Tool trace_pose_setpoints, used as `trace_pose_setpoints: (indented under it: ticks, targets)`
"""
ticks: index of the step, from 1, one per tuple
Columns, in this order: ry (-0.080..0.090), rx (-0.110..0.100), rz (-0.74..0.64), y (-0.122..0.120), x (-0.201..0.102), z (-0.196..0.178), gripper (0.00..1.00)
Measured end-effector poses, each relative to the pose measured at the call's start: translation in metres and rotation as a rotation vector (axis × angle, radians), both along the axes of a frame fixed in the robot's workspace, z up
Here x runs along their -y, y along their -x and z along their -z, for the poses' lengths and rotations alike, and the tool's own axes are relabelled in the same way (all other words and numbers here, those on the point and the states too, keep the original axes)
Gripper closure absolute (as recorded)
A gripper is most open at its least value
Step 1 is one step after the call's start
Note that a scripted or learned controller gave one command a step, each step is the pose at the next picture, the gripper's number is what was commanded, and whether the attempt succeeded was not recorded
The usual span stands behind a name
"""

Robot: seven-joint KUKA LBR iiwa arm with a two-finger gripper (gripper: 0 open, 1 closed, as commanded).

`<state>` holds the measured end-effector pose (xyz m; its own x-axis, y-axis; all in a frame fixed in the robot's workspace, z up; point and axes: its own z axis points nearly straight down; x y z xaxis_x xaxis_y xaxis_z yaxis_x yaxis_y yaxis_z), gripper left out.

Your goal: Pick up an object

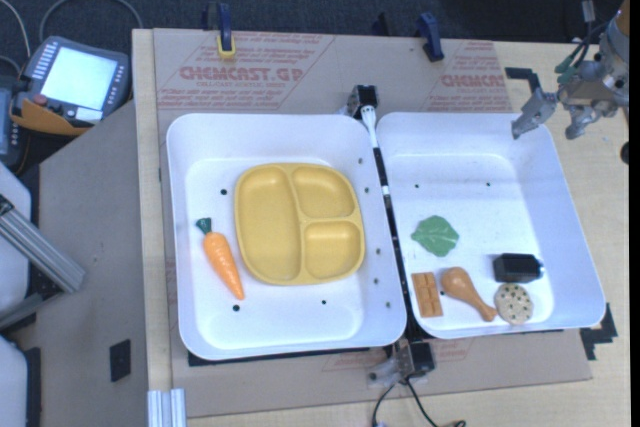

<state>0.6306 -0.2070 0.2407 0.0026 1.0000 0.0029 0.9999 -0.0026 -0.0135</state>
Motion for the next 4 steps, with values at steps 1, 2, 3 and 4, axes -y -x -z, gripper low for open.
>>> trace_pose_setpoints:
  ticks: [1,2,3,4]
  targets:
    - [0.003,0.013,-0.003,-0.003,-0.001,-0.007,0.0]
    - [0.001,0.007,-0.004,-0.008,0.0,0.037,0.0]
    - [0.001,0.007,-0.004,-0.007,-0.008,0.084,0.0]
    - [0.001,0.005,-0.005,-0.011,-0.009,0.147,0.0]
